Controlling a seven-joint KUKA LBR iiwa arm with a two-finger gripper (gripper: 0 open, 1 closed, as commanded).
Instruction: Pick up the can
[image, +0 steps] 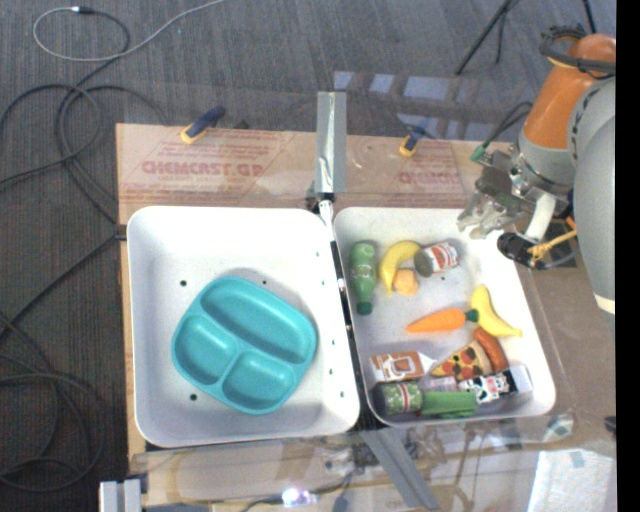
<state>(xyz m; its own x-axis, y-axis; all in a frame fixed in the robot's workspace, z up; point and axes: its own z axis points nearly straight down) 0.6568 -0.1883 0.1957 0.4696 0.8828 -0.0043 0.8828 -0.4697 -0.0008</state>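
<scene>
Not yet begun. Small silver metal can with red label (437, 259) lying on side at 12 o'clock of right white bin (541, 370), beside yellow banana (397, 258). Two-finger gripper (484, 217) hovering at can's 2 o'clock, apart from it, holding nothing; finger spread impossible to tell. Left: descend, grasp, lift.

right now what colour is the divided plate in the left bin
Teal, a plain blue-green all over. The plate shows best in the camera view, lying in the left bin.
</scene>
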